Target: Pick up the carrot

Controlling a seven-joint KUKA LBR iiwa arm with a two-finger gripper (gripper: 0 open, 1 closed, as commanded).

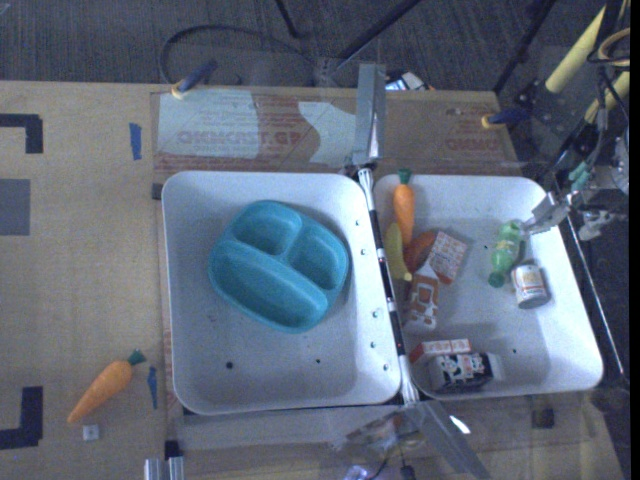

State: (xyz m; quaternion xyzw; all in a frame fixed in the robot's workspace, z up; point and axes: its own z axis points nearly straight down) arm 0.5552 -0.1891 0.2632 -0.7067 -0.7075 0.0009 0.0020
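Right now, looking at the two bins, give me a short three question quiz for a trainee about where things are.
1. True or false: a carrot lies in the right bin, near its left wall.
2. What sits in the left bin? A) a teal divided plate B) a green bottle C) a milk carton
3. Fill in: the second carrot lies outside both bins, on the ____.

Key: 1 true. 2 A, the teal divided plate. 3 bench, left of the left bin.

Two white bins (pixel 190 368); one blue divided plate (pixel 280 264); two carrots (pixel 403 211); one green bottle (pixel 505 248); one small can (pixel 530 285).
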